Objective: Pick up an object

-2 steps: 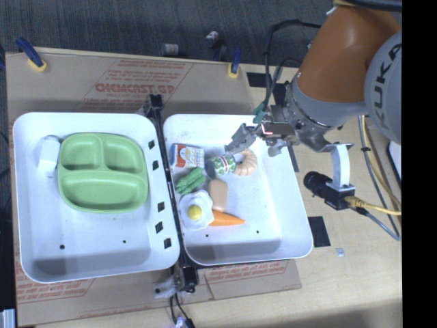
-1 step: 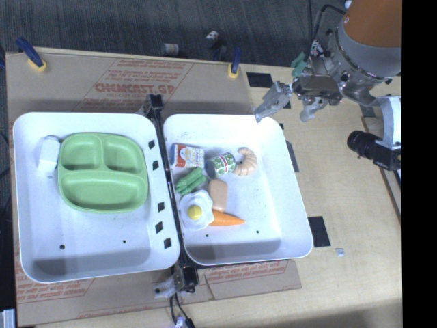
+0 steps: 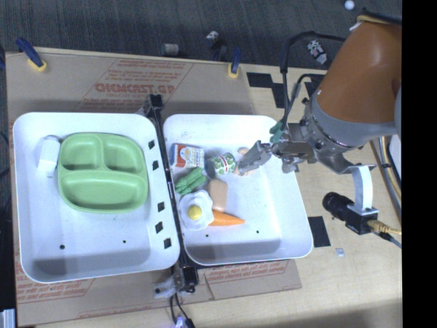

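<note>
A: Right, your arm [image 3: 355, 80] comes in from the right and hangs over the right bin [image 3: 290, 203]. The gripper [image 3: 251, 157] sits low over the bin's far-middle part, fingers pointing left.

B: Open or clenched?

A: Can't tell — the fingertips blur into the clutter at this slant. You won't get a grasp call from me either; nothing clearly sits between the fingers.

B: What's nearest the tip?

A: The green can [image 3: 222, 163], lying on its side just left of the tip, close enough that contact can't be ruled in or out. Left of that, a red-and-white packet [image 3: 186, 155] by the bin's left wall.

B: And the rest of the pile?

A: All in the left half of the right bin. Green vegetable piece [image 3: 190, 181] below the packet, a tan block [image 3: 218, 195] beside it, a fried egg [image 3: 195, 211] on the near side, and an orange carrot [image 3: 227, 218] touching the egg's right edge.

B: Left bin?

A: The left bin [image 3: 41, 251] holds a green divided tray [image 3: 104, 171], flat, and a small white bottle [image 3: 48, 154] just beside the tray's left edge — well apart from your gripper.
</note>
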`<state>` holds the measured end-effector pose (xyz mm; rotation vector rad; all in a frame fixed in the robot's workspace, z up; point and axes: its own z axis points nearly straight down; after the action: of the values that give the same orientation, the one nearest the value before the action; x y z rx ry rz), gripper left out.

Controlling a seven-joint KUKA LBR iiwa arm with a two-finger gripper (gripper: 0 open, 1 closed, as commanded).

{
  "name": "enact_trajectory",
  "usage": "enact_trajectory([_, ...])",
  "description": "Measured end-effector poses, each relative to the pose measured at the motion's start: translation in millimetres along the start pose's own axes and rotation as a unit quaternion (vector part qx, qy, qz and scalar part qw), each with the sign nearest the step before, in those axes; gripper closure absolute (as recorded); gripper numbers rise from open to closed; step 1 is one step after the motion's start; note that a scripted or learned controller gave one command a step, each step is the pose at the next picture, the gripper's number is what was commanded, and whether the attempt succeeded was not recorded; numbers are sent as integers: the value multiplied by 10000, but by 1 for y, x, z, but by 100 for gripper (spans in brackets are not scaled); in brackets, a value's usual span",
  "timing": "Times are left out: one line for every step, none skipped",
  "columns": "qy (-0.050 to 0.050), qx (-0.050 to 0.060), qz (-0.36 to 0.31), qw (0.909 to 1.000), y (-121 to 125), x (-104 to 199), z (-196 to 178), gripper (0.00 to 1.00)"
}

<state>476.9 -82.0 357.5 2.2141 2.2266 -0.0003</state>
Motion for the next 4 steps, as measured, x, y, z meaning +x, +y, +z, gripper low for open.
enact_trajectory([-4, -14, 5, 10000, 10, -31, -20, 0])
enact_trajectory([1, 27, 6, 10000, 64, -111, 49, 0])
enact_trajectory([13, 40, -3, 10000, 58, -113, 200, 0])
enact_trajectory([12, 23, -2, 10000, 28, -73, 266, 0])
